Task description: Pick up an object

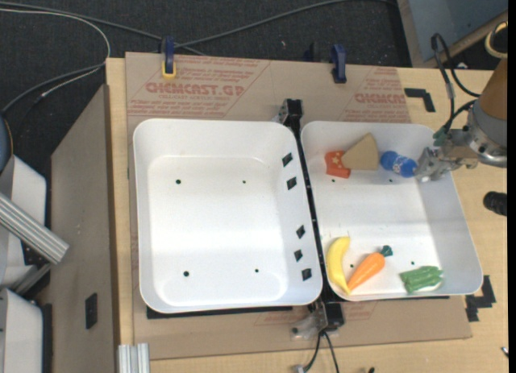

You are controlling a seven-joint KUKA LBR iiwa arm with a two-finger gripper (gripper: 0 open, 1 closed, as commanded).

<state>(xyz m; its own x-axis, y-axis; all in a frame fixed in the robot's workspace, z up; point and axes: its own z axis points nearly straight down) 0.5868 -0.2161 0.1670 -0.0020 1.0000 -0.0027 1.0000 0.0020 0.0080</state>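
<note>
The approach step is shown. The gripper (pixel 431 166) is placed at the right bin's (pixel 439 226) far right edge, just right of a blue object (pixel 397 163); nothing is seen held, and the fingers' spread cannot be told. A descent over the blue object is judged necessary next.

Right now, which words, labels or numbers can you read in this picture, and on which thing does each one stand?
"CHEMCAST GP", red print, partly blurred, on the brown board under the bins, near the yellow clamp.
The same red print, further right on that board beside the blue clamp: too faint to read surely.
Smaller red lines under both prints: too small to read.
The toys in the right bin carry no readable text.
</note>
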